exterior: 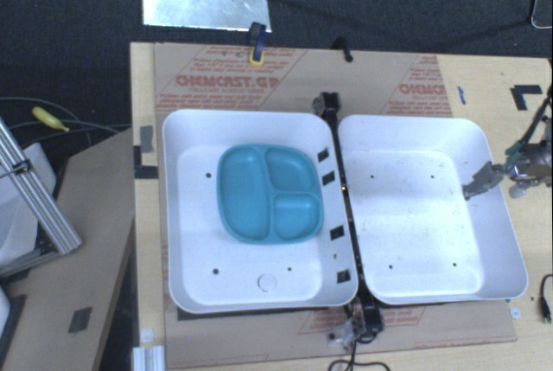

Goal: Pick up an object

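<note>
Camera view showed you a task barely begun: the blue divided plate [270, 192] lay flat in the left bin [194, 274], untouched, with a small clear disc [266, 281] near that bin's front wall. Your end effector [480, 180] hung at the right bin's [432, 274] far edge, well apart from the plate; whether it was wide or narrow, you couldn't tell. Reaching, grasping and lifting all remained.

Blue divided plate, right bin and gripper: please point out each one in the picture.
Blue divided plate [269, 194]: camera view, centre ridge.
Right bin [419, 296]: camera view, near rim.
Gripper [477, 183]: camera view, finger end.
</note>
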Robot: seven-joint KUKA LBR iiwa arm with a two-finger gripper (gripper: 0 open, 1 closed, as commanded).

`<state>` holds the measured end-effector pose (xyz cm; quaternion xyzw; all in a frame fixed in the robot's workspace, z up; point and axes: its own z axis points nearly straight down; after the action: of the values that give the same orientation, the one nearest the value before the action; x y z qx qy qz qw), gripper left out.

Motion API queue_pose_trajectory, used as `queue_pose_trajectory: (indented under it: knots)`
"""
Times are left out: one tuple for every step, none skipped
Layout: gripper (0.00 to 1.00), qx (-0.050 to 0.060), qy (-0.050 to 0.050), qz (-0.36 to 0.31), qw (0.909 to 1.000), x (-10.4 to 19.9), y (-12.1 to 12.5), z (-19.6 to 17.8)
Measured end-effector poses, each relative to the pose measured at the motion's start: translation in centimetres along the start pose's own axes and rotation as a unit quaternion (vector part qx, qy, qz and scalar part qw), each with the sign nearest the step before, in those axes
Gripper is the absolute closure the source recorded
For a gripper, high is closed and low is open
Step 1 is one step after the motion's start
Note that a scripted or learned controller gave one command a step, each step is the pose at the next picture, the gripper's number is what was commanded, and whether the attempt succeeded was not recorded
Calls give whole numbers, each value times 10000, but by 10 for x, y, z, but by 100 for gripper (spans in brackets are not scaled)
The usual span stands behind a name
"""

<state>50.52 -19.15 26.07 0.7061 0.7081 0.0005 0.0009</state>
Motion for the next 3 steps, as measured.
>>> queue_pose_trajectory:
  knots:
    - [100,-19,-6,-19,10000,0,1,-11]
    - [100,-43,4,-27,10000,63,-16,-85]
    - [100,17,25,-54,10000,179,-18,-31]
